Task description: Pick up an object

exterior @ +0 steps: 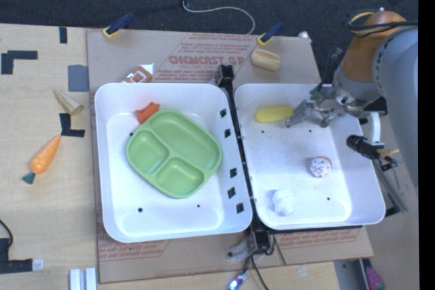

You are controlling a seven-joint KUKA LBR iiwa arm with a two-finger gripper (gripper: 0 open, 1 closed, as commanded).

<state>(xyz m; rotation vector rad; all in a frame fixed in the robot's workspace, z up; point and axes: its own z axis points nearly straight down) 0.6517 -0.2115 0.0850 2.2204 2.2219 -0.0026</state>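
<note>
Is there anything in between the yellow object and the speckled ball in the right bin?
No. In the camera view, only bare white bin floor lies between the yellow object and the speckled ball.

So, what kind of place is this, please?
Probably a robot test bench in a lab: two white bins clamped on cardboard, toy food such as a plastic carrot, and a robot arm reaching in.
</note>
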